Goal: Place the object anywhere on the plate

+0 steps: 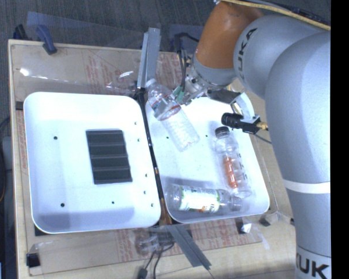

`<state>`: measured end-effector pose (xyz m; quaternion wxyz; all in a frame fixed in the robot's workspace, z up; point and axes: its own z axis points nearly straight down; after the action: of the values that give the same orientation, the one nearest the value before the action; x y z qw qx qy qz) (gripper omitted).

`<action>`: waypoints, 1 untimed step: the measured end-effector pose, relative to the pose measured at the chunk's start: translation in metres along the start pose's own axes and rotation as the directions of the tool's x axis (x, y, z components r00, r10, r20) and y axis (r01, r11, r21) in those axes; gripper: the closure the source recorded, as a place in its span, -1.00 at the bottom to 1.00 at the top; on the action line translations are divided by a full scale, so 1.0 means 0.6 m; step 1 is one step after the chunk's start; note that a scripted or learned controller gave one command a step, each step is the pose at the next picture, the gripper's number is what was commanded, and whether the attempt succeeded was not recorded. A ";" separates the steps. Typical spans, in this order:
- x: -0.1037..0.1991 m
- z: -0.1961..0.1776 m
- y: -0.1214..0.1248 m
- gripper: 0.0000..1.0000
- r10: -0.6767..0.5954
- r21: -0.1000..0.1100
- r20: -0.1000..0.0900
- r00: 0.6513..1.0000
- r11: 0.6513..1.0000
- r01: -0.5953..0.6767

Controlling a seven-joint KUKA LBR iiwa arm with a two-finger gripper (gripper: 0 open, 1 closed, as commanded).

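A black ridged plate (109,156) lies flat in the middle of the left bin (52,115). A clear plastic bottle (173,120) hangs tilted over the far left corner of the right bin (205,156), its upper end over the divider between the bins. My gripper (181,93) comes down from the orange-banded wrist and is shut on the upper part of this bottle. The bottle's lower end points toward the middle of the right bin. The plate is well to the left of and nearer the front than the gripper.
In the right bin a clear bottle with an orange label (231,166) and a dark cap lies along the right wall. Another bottle with a white and green label (200,200) lies along the front wall. The arm's bulk covers the bench's right side.
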<state>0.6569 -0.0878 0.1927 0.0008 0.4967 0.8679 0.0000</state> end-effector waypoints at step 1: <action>0.106 -0.119 0.060 1.00 -0.034 0.000 -0.001 0.999 0.999 0.034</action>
<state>0.6560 -0.0147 0.2641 0.0005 0.4817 0.8764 0.0003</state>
